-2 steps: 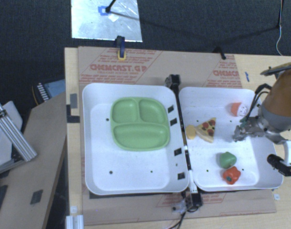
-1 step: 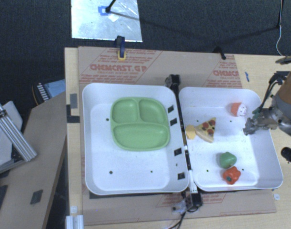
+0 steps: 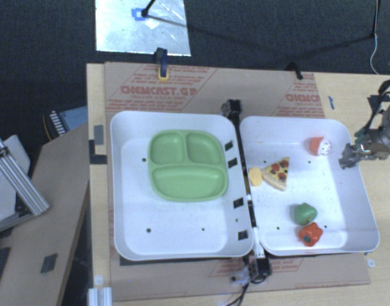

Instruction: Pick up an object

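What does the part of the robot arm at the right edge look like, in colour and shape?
The gripper is small, grey metal, narrowing to a point toward the right bin. Behind it sits a darker, blocky wrist with thin cables looping above it. The picture is too coarse to show markings.

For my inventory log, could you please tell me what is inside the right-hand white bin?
The right bin holds a pizza slice toy, a small orange-and-white piece, a green pepper and a red pepper touching it. Nothing visibly covers them; whatever lies under each stays hidden.
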